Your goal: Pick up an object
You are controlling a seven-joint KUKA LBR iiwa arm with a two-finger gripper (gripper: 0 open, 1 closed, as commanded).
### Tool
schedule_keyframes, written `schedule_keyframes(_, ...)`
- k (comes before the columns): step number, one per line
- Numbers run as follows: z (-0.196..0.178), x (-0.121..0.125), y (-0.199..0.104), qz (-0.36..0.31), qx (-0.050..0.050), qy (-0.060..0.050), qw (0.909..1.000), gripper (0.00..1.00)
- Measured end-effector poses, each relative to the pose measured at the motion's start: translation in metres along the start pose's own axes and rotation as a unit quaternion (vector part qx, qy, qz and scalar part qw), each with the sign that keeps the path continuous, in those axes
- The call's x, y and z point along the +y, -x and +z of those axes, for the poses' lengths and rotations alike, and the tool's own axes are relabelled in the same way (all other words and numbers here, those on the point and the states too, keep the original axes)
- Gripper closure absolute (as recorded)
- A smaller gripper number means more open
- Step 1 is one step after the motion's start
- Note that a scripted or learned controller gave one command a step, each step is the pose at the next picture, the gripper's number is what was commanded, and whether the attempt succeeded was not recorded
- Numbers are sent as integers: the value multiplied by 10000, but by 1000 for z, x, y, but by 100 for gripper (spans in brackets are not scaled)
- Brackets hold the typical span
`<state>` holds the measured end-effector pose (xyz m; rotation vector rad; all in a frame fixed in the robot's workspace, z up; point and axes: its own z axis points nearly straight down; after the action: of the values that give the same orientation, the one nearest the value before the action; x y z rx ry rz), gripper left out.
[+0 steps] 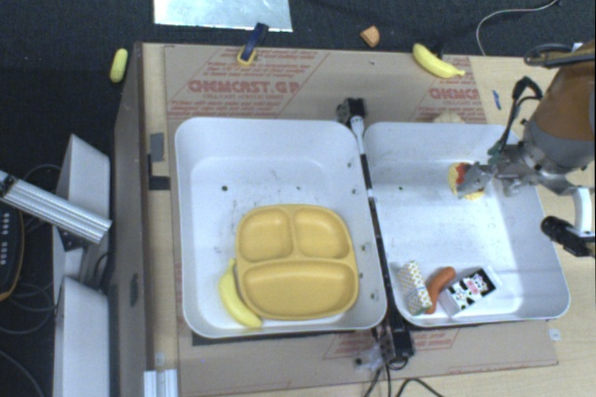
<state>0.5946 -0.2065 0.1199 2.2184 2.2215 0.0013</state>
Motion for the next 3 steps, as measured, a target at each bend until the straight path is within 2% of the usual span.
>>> schedule_keyframes(1,5,28,0,-13,2,5,10000,0)
schedule_keyframes(2,23,35,0,-15,0,3,10000,0)
schedule_keyframes(3,11,36,0,-25,-6,29,10000,100)
